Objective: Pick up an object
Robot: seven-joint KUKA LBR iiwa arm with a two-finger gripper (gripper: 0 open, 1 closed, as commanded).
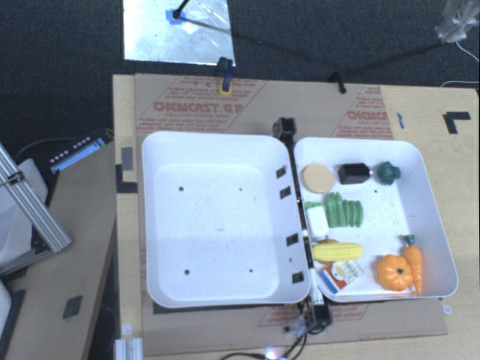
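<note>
Here, you have two shallow white bins side by side on the bench (127, 276), joined along a dark clipped seam. The left bin (217, 216) offers you a wide bare floor, with its rim running close to the bench's left edge. The right bin (431, 223) carries all the objects, and most of them crowd its left and lower parts, so your open room there lies through the middle right of its floor and along the upper wall.

Along the top of the right bin you see a round tan disc (318, 178), then a black block (353, 173) just beside it, then a dark green round piece (387, 172) near the upper right corner. Below the disc lies a green ridged piece (343, 210), with a small white block (316, 220) touching its left side against the seam. Lower down, a yellow corn cob (337, 252) lies crosswise, just beside the seam. Under it sits a small red and white packet (341, 274) close to the near wall. In the lower right corner an orange pumpkin (394, 272) touches an orange carrot (414, 267), which lies along the right wall.

You cannot tell the state of the end effector (457, 17), a blurred pale shape at the upper right corner, well apart from both bins.
</note>
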